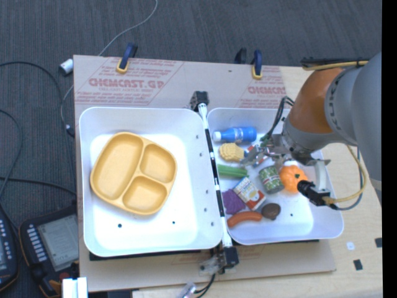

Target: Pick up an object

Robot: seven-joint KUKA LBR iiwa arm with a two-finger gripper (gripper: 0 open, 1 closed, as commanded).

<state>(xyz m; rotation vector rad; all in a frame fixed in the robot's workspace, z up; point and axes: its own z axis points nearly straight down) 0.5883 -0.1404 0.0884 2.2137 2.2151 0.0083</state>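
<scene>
Left bin (87,166): yellow divided tray (133,172), centre. Right bin (322,228): blue bottle (236,134) at 11 o'clock, corn (231,152), green can (270,179), sausage (245,218) at 7 o'clock. Claw (259,156) low above the pile; its spread cannot be told. Step: reaching, nothing lifted. Next: settle over one item.

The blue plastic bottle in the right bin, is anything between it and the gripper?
Nothing visible blocks it. The blue plastic bottle lies at the far side of the right white bin, left of the gripper. The yellow toy corn cob lies just in front of the bottle, off that line.
</scene>
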